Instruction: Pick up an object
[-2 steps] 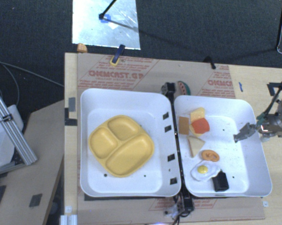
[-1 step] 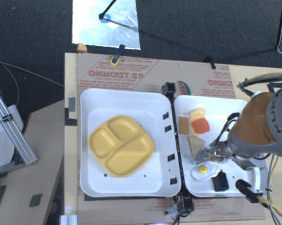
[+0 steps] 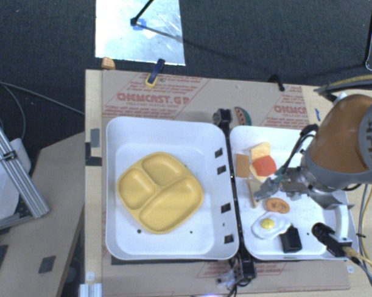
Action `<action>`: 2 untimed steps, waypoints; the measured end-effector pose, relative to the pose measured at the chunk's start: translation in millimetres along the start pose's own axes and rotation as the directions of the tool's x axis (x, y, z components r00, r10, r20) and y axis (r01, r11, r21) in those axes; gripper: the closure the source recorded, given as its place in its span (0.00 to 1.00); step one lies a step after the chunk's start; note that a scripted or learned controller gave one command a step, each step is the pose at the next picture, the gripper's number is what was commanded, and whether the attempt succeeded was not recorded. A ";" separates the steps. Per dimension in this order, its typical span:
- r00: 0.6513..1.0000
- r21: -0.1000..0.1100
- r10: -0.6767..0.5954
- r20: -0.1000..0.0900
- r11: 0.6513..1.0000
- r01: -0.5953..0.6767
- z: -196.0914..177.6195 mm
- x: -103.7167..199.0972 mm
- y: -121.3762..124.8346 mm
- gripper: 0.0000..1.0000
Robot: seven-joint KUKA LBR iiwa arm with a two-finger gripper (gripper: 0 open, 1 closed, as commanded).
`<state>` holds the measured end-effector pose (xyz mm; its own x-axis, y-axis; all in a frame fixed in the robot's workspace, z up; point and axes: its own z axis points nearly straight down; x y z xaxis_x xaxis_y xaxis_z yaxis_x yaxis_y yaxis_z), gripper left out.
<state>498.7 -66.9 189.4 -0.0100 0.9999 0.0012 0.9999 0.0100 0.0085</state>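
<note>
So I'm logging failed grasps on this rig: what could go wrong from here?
The gripper hangs over a tight cluster: red block, brown wooden strip and orange round slice lie close together, so it may nudge neighbours or pinch two things. The flat fried egg toy looks hard to grip. The right white bin wall may limit approach.

R bin [image 3: 296, 138] crowded; L bin's [image 3: 168, 127] rim strip prob. passable.

Red block [image 3: 265, 165], orange disc [image 3: 277, 206], fried egg [image 3: 269, 226] in right bin [image 3: 304, 254].
</note>
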 end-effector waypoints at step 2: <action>1.000 0.006 0.006 0.001 1.000 -0.006 104.9 -49.3 -4.2 0.00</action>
<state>495.9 -116.1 84.4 -0.0041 1.0000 -0.0001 1.0000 0.0041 0.0022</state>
